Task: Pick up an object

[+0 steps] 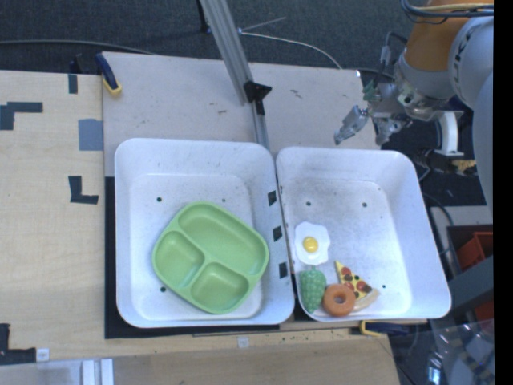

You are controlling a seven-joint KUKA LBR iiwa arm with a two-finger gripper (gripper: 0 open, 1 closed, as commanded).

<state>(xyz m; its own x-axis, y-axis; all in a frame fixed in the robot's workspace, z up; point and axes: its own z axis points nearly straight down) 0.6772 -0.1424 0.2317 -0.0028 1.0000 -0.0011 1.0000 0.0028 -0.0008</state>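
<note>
At the far left the desk [48,215] shows bare wood with a few dark tape marks; next comes the left bin [128,159], where a green divided plate [211,257] lies flat toward its near side; just beside it, walls touching, stands the right bin [401,215], and the likely targets are crowded in its near left corner: a fried egg toy [312,245], below it a green leafy piece [312,285], beside that an orange doughnut [338,299] resting partly on a pizza slice [356,282], all touching or nearly so; the rest of that bin's floor is bare; further right and up, above the bin's far rim, hangs the pincer [366,128], its two fingers spread apart with nothing between them; the cluster lies well apart from it, toward the near left corner of the same bin, so the coming move would probably be a diagonal travel that way and a descent; the egg toy is the nearest piece and sits a little clear of the others, its long axis running roughly away from the viewer; crowding among the rest could spoil a grasp
</note>
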